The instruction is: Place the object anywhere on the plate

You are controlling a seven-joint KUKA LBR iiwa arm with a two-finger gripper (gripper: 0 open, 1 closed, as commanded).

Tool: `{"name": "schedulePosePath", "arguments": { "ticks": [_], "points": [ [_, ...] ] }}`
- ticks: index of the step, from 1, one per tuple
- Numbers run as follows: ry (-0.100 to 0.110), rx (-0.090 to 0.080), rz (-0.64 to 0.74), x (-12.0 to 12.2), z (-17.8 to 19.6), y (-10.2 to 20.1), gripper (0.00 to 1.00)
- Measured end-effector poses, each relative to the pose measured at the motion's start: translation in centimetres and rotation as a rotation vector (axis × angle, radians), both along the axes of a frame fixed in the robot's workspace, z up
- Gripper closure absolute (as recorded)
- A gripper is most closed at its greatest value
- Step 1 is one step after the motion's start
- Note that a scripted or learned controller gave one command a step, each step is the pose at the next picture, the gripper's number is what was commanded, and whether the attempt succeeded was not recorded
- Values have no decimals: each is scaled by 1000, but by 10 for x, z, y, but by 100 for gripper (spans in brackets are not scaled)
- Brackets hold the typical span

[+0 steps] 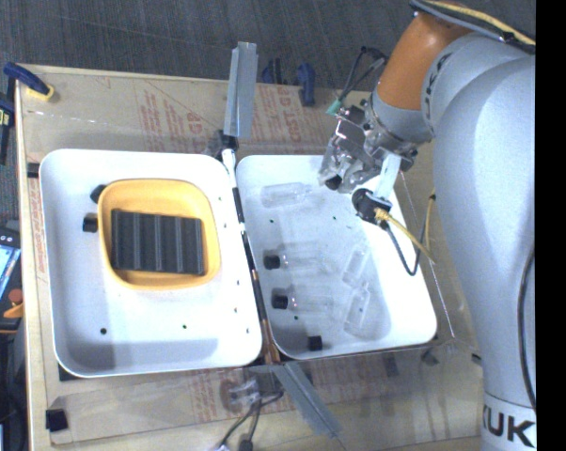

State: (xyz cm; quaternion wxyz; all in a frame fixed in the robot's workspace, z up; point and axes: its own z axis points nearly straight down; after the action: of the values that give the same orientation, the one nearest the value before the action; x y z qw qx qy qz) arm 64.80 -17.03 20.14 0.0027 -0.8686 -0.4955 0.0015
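While the tool (344, 172) hovers at the right bin's (410, 332) far edge, its grip state is unreadable. Clear bottles (351, 280) look light, slippery; grasp 1 mid-body for the plate (161, 195).

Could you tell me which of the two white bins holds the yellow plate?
The left bin holds the yellow plate, which has a dark ribbed centre. The right bin, under the gripper, holds only clear, glassy items.

A robotics lab — KUKA arm (471, 158), clamped plywood bench (123, 101), two white bins (67, 252), grey carpet (123, 17).
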Motion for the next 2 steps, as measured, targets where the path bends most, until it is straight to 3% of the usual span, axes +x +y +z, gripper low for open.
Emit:
{"name": "schedulePosePath", "arguments": {
  "ticks": [1,2],
  "points": [
    [0,-1,249,-16,13,61,100],
    [-1,0,468,-23,-10,121,100]
  ]
}}
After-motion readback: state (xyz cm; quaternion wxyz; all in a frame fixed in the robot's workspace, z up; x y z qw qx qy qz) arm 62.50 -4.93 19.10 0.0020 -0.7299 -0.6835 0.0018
